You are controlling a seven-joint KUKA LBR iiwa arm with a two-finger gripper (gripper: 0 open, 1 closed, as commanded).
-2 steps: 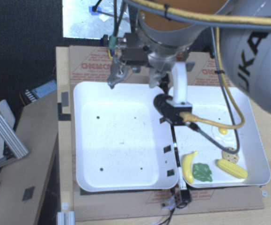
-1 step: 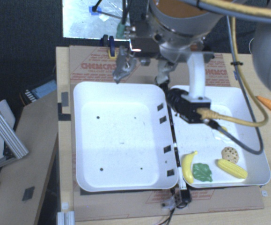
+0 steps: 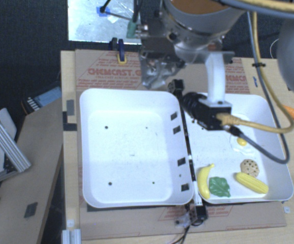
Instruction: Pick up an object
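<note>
Jaws [image 3: 157,78] hang over the back edge of the left white bin [image 3: 93,136], and I cannot tell how they stand or if they hold anything. On the surface [image 3: 106,67], brown cardboard with red writing, the right white bin [image 3: 281,184] holds a banana [image 3: 203,181], a green leaf toy [image 3: 220,186], a corn cob [image 3: 252,183] and a cookie [image 3: 249,167] near its front. Dark floor [image 3: 20,34] lies around, with a shiny metal sheet [image 3: 91,11] behind.

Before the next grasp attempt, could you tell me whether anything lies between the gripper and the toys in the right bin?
Nothing visible does. The gripper sits above the bins' far edge; the banana, green piece, cookie and corn lie uncovered near the front.
</note>
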